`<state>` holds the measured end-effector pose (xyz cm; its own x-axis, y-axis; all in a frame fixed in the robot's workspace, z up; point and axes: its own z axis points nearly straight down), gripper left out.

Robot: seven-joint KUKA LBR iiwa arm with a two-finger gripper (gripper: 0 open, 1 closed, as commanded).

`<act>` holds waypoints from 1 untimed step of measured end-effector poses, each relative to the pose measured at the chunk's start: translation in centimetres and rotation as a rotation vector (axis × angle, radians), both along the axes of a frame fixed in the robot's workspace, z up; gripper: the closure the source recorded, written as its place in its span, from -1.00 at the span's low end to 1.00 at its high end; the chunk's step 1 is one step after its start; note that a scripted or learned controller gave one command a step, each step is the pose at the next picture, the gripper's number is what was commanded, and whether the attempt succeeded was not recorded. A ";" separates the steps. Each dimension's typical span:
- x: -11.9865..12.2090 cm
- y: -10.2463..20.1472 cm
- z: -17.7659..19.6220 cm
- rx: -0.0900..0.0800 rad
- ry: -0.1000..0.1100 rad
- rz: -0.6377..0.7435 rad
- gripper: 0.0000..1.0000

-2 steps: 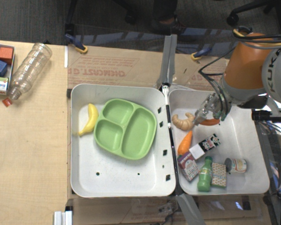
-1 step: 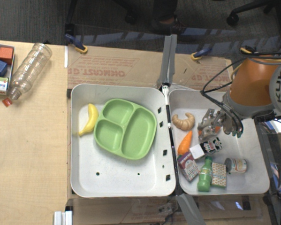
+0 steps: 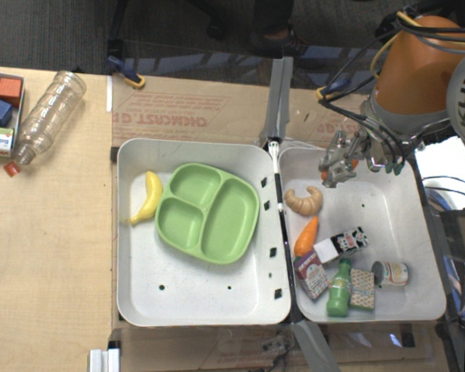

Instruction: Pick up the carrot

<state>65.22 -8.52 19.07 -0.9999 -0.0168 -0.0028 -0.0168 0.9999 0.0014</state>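
My pincer (image 3: 336, 170) hangs over the far left corner of the right bin (image 3: 407, 200), its fingers pointing down with nothing between them. Whether they stand apart or together I cannot tell from this angle. Just beside it, toward the near side, lies a croissant (image 3: 305, 199), and just nearer than that the carrot (image 3: 306, 236) rests on the bin floor, tilted, hard against the bin's left wall and apart from my pincer.

Near the carrot's lower end are a small red packet (image 3: 313, 275) and a black-and-white carton (image 3: 344, 244). A green bottle (image 3: 339, 287) stands close by the packet, with a patterned packet (image 3: 362, 289) to its right and a small can (image 3: 391, 274) lying on its side beyond that.

The left bin (image 3: 187, 307) holds a green divided plate (image 3: 208, 212) with a banana (image 3: 147, 198) beside it on its left. Well apart, on the bench, lies a clear plastic bottle (image 3: 46, 115), and beside it a box of coloured blocks (image 3: 3, 109).
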 end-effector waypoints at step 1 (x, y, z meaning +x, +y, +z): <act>0.7 -3.3 -4.8 0.001 0.003 0.230 1.00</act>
<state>65.95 -11.81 14.26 -0.9698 -0.2439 0.0000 -0.2439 0.9698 0.0028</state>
